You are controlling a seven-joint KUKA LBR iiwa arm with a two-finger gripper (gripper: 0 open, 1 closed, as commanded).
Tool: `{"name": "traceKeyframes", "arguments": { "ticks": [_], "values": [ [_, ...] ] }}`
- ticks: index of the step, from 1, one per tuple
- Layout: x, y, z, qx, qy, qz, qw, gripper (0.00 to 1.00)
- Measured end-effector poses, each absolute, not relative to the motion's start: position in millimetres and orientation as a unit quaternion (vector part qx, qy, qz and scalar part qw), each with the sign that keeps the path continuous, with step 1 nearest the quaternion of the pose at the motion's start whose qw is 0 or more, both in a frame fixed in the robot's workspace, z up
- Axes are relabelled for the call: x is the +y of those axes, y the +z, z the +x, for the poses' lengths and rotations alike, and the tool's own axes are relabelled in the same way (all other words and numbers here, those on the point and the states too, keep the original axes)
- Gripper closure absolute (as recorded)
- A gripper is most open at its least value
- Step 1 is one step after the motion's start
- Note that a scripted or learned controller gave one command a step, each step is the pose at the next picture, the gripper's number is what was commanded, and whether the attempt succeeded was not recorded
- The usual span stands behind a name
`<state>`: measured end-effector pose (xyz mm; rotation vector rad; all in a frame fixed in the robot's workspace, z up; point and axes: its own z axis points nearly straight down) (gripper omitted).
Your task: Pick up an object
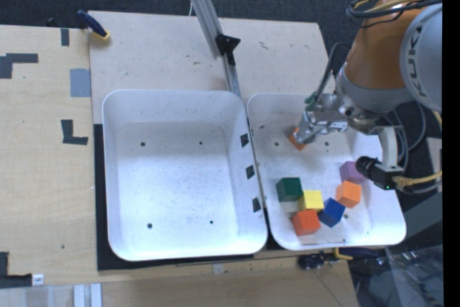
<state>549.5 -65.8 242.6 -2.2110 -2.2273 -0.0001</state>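
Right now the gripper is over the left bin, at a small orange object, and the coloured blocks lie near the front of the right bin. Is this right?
Not quite: the gripper is over the right bin, not the left bin. The camera view shows it at the small orange object, and the coloured blocks do lie near the front of that same right bin.

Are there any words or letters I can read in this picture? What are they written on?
"KU": big dark letters on the grey shell of the robot arm, running sideways at the picture's right edge, where the rest of the word is cut off.
No writing can be read on the coloured blocks, such as the green block, on the white bins, or on the wooden bench.
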Motion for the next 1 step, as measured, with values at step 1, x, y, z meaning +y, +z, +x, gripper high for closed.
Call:
{"name": "traceKeyframes", "arguments": {
  "ticks": [1],
  "values": [
    [-11.5,249.7,540.9,-0.71,-0.0002,-0.704,0.001,1.0]
  ]
}}
